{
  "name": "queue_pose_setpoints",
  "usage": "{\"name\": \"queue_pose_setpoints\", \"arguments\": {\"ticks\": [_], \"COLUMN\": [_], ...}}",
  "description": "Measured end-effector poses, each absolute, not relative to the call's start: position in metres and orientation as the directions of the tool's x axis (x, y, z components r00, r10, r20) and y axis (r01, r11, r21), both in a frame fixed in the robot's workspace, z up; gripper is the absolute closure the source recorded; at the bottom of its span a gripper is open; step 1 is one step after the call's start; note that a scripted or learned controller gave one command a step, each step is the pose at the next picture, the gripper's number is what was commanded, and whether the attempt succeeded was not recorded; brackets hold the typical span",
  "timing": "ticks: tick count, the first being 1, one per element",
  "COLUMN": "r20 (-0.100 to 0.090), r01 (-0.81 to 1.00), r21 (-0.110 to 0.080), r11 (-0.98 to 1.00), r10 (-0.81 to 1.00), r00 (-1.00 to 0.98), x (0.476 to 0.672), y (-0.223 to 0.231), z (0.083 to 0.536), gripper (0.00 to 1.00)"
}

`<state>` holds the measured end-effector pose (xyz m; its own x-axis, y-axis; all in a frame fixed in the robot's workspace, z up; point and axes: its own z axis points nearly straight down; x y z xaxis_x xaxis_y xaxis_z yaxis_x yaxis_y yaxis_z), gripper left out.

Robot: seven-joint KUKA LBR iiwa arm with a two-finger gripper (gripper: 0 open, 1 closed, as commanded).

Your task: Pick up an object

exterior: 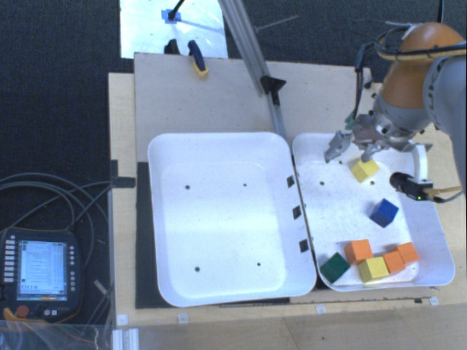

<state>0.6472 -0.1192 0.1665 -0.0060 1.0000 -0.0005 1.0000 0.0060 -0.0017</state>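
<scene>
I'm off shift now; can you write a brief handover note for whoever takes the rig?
End effector: above the right bin's far end, fingers open, holding nothing.
Blocks, all in the right bin: yellow block just below the end effector; blue block mid-bin; green, two orange and a second yellow clustered at the near end.
Done: nothing lifted.
Left: grasp and lift one block.

The one camera is fixed above the bench (pixel 219 93) and looks down at a slant. It stands far enough to take in both white bins (pixel 219 148), while the arm (pixel 430 71) enters from the right.
</scene>
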Motion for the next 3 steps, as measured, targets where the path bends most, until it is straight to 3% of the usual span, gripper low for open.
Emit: {"name": "queue_pose_setpoints", "arguments": {"ticks": [1, 2, 3], "r20": [0.0, -0.001, -0.001], "r01": [1.0, 1.0, 1.0], "r21": [-0.004, 0.001, 0.005], "r11": [0.006, 0.005, 0.008], "r10": [1.0, 1.0, 1.0], "r00": [-0.006, -0.005, -0.008], "x": [0.649, 0.65, 0.652], "y": [-0.115, -0.115, -0.115], "z": [0.105, 0.107, 0.119], "gripper": [0.0, 0.0, 1.0]}}
